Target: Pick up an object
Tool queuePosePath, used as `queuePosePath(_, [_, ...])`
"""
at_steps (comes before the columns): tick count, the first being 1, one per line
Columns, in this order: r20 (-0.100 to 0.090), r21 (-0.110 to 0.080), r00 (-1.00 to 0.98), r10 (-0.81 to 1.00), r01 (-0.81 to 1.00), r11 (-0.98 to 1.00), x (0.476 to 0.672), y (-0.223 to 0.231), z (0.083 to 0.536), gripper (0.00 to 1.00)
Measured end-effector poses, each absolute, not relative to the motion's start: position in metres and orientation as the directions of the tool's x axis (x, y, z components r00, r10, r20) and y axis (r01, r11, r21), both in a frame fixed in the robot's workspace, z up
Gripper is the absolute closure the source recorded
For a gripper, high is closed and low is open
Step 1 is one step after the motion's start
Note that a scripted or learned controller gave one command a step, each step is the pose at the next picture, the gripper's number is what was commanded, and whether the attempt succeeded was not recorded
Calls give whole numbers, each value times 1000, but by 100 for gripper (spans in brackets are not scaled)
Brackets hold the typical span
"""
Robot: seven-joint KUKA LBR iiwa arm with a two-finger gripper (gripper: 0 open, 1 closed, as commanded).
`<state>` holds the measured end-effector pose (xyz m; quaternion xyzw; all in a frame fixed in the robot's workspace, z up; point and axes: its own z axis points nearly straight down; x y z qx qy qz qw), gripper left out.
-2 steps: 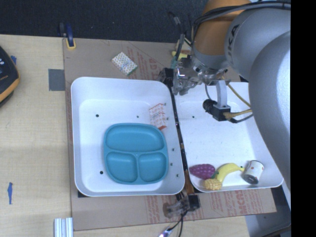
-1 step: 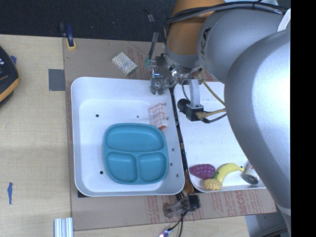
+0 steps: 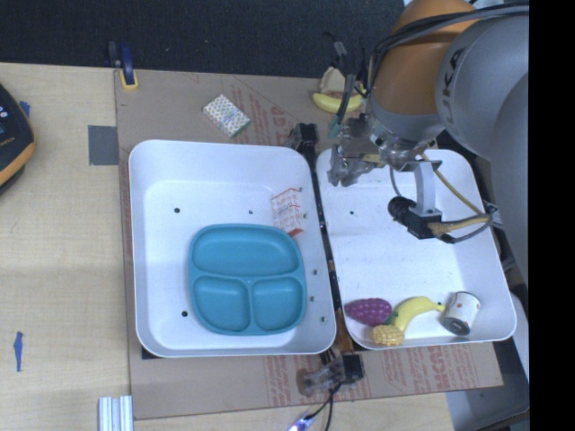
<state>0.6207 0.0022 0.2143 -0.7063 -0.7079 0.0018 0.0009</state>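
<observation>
arm: my gripper [image 3: 346, 173] hangs over the right bin's [image 3: 476, 200] far left corner, nothing visibly in it, opening unclear | targets: banana [image 3: 415, 312], purple fruit [image 3: 367, 311], corn [image 3: 387, 335], can [image 3: 460, 312] bunched along the near wall, well apart from it | left bin: blue tray [image 3: 247, 277], packet [image 3: 288, 210]

I am operating in a robotics lab test cell, not a home or shop. The evidence: a wooden table [image 3: 63, 241] covered by a taped-down cardboard sheet [image 3: 260, 106], with two shallow white bins, the left bin [image 3: 144, 241] and the right bin [image 3: 485, 232], fixed side by side. An industrial grey arm [image 3: 476, 70] with exposed cabling reaches in from the right. The bins hold toy props: a blue divided tray [image 3: 247, 277] and a plastic banana [image 3: 415, 311]. A blue clamp [image 3: 126, 65] grips the far edge.
</observation>
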Motion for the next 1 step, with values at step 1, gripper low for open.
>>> queuePosePath(1, [0,-3,-6,1000,1000,6,656,63,200,100])
